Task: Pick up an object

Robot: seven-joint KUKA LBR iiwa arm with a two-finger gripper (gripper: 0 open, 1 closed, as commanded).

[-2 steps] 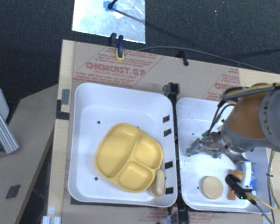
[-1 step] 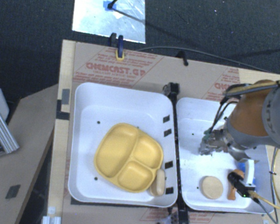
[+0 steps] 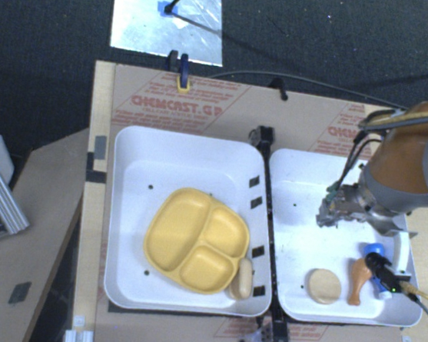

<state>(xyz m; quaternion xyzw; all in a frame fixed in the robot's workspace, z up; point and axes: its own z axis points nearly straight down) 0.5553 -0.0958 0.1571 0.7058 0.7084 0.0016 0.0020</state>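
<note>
Objects wait: tan disc [image 3: 324, 285] at the right bin's [image 3: 303, 186] six o'clock; gripper [image 3: 336, 212] hovers above, its grip state untellable; next, descend.

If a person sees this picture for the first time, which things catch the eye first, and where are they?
First comes the yellow divided tray, lying in the left bin with a small beige piece at its lower right edge. Next is the grey and orange arm, reaching over the right bin, where a tan round disc and a brown wooden spoon lie near the front.
</note>
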